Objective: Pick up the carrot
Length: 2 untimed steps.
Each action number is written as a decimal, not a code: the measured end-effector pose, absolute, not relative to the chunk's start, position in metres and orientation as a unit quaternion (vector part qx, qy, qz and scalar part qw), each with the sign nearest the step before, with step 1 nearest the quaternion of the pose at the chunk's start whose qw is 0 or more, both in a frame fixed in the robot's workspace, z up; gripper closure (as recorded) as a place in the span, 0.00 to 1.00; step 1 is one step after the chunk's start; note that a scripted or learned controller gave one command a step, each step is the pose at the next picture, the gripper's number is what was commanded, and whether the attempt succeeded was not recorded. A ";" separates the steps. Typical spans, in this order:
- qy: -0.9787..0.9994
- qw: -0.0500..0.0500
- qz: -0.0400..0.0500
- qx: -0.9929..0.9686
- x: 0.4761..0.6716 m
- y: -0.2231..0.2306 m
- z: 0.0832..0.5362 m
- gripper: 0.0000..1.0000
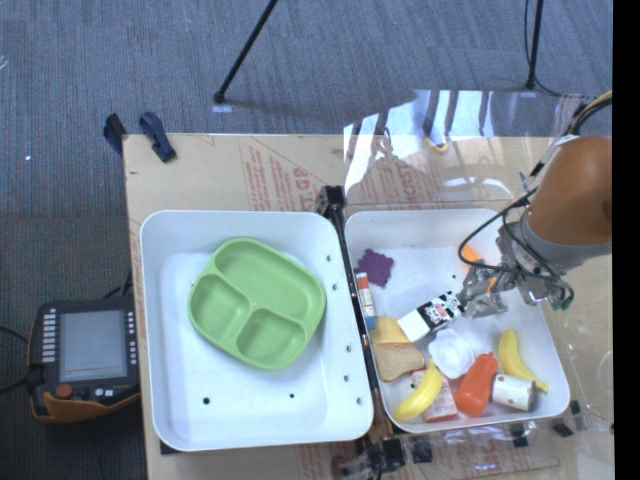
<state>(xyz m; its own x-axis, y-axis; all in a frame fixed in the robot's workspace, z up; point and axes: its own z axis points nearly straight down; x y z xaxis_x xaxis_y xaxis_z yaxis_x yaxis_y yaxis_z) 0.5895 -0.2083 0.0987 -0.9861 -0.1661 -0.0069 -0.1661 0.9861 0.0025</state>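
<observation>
Nearest us, the stubby orange-red carrot (477, 384) lies at the front of the right-hand shallow white bin (420, 230), between two yellow bananas (422, 392) — untouched. Farther back our end effector (483, 293) hovers over the bin; we cannot tell its state. We judge this the approach step — next, a move forward and down onto the carrot.

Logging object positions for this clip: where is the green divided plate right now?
The green divided plate lies in the left bin, slightly above its middle, apart from the gripper, which is over the right bin.
</observation>
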 end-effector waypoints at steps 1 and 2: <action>0.996 0.005 0.002 -0.083 0.591 -0.208 0.109 1.00; 0.998 0.002 0.001 0.057 0.579 -0.123 0.150 1.00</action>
<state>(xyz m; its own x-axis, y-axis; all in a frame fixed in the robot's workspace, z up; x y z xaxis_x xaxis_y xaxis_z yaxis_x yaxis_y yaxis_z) 0.5785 -0.1231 0.1501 -0.9935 0.1139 -0.0028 0.1139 0.9935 0.0032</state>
